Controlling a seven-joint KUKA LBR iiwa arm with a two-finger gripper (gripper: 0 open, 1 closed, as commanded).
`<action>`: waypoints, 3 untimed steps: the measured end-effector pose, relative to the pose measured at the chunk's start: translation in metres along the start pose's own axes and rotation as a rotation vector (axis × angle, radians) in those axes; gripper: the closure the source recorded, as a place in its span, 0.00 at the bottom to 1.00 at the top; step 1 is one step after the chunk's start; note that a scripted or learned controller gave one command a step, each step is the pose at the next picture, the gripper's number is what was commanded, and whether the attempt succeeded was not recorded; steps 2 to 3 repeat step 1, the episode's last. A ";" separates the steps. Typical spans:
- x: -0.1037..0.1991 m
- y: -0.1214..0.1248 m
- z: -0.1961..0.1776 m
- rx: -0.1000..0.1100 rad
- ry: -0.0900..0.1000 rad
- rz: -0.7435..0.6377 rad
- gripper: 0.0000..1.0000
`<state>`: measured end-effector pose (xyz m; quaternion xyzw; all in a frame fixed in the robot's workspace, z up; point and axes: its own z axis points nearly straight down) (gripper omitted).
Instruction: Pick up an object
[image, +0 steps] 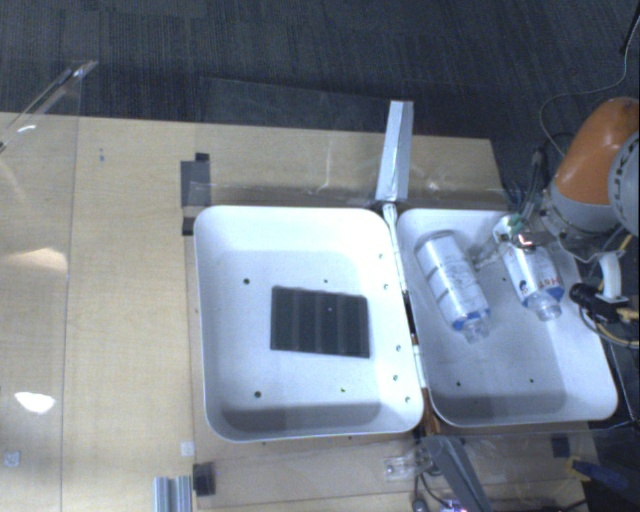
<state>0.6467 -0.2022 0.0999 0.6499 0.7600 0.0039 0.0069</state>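
Left bin (215, 330) beyond bottles | hand (515, 235) over smaller bottle (532, 280), larger bottle (452, 282) beside it | grip state unclear | nothing lifted yet

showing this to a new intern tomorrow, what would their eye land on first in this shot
Probably the two clear plastic bottles lying in the right bin: the larger bottle near its middle, the smaller bottle toward the far right corner. Next, the orange band of the arm at the right edge, just above the smaller bottle. Then the dark ribbed mat lying flat in the middle of the left bin.
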 end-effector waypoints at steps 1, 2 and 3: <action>0.051 -0.005 -0.086 0.008 0.004 0.040 1.00; 0.051 -0.005 -0.086 0.008 0.004 0.040 1.00; 0.051 -0.005 -0.086 0.008 0.004 0.040 1.00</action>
